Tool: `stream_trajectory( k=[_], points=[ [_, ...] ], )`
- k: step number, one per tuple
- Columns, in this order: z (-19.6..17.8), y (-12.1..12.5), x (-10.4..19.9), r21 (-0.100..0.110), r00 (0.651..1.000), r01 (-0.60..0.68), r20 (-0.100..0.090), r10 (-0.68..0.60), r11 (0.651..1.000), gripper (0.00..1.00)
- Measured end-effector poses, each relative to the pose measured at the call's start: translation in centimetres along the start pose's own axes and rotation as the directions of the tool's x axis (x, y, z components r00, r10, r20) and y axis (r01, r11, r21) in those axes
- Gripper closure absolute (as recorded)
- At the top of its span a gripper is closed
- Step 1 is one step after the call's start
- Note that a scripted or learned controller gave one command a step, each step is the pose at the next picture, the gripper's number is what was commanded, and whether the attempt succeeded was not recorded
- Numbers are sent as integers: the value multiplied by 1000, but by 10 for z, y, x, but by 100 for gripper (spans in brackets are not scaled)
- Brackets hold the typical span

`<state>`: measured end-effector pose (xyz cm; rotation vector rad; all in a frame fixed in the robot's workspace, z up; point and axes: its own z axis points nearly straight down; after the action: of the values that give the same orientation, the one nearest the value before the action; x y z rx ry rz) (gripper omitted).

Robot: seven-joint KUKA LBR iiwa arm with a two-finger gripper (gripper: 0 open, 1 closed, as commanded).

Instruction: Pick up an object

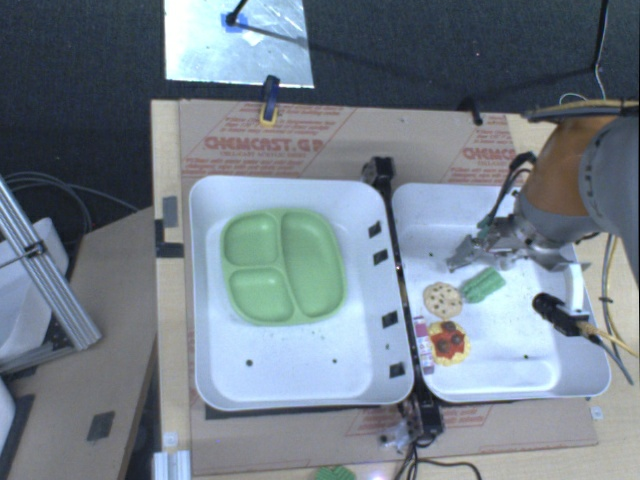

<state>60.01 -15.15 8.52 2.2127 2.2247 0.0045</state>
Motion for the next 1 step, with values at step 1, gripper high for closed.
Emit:
stream_trajectory(
  k=[1],
  points=[
    [-61,-56,-8,2,1000,-7,0,7,1000,0]
  ],
)
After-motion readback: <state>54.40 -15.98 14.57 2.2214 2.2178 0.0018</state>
